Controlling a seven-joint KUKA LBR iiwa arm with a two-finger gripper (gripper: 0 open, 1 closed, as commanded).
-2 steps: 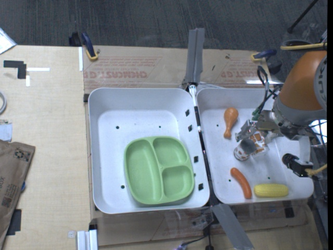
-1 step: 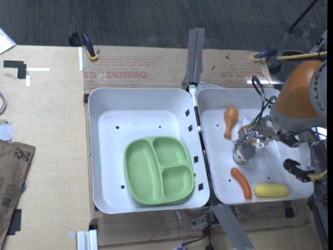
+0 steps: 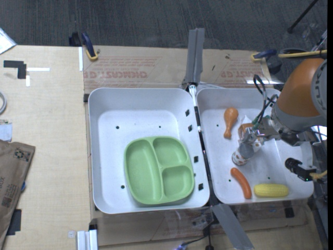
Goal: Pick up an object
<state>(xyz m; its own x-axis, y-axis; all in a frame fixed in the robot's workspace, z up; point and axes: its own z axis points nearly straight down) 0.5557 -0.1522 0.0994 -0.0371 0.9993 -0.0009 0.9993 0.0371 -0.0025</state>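
Grey arm in from the right, orange band above the wrist, gripper down in the right bin.

Hanging low over the middle of that bin's floor — whether the fingers are spread or pressed together, impossible to tell from up here. Nothing seen between them. Just far-left of the wrist, lying on the floor: an orange drumstick-shaped toy, fat end far, thin end near. Just near of the gripper, apart from it: an orange-red sausage, slanting toward the near-right. Beside that sausage's near end, along the near wall: a yellow corn cob, lying left to right. Over in the left bin — a green three-compartment plate, sitting toward the near-right part of the floor.
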